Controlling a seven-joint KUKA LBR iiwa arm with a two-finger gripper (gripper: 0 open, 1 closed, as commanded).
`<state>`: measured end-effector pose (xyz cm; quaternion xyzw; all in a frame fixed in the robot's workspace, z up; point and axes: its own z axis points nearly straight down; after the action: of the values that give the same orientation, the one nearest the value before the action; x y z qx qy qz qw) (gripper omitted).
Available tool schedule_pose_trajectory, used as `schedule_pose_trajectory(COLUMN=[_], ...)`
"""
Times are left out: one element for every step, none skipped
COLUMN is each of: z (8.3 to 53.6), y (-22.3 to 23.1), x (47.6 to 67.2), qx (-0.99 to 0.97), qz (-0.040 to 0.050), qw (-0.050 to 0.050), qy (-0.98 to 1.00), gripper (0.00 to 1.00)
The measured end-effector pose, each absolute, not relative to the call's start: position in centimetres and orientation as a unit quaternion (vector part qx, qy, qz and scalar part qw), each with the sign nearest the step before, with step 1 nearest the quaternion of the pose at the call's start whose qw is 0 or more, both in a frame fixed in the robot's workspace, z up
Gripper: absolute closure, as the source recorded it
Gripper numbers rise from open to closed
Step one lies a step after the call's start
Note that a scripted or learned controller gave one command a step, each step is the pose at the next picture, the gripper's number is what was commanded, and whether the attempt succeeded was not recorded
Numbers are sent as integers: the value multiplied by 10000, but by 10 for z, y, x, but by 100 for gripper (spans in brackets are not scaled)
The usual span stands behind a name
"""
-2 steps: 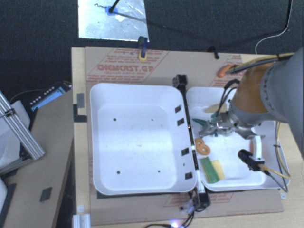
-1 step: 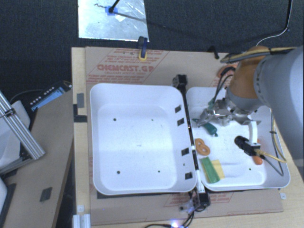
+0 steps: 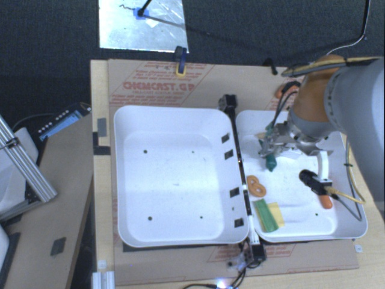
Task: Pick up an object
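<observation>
The bench (image 3: 102,179) is a light wood surface. A brown cardboard sheet (image 3: 162,83) with red print lies flat on it. Two shallow white bins sit side by side on the cardboard, touching: the left bin (image 3: 174,221) and the right bin (image 3: 349,224). A yellow and blue clamp (image 3: 180,61), as far as can be seen, grips the cardboard's far edge.

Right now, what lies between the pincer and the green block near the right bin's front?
In the camera view, the orange ring lies between the pincer and the green block; otherwise bare bin floor.
</observation>
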<state>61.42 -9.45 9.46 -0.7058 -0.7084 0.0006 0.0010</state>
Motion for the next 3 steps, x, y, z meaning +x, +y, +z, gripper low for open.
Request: schedule_pose_trajectory(z=[111, 83, 85], y=[-103, -128, -109], x=[616, 559, 583], qx=[-7066, -7080, -7050], qz=[-10, 10, -11], qw=[-12, 9, -14], qy=[-7076, -7063, -7092], gripper=[100, 100, 100])
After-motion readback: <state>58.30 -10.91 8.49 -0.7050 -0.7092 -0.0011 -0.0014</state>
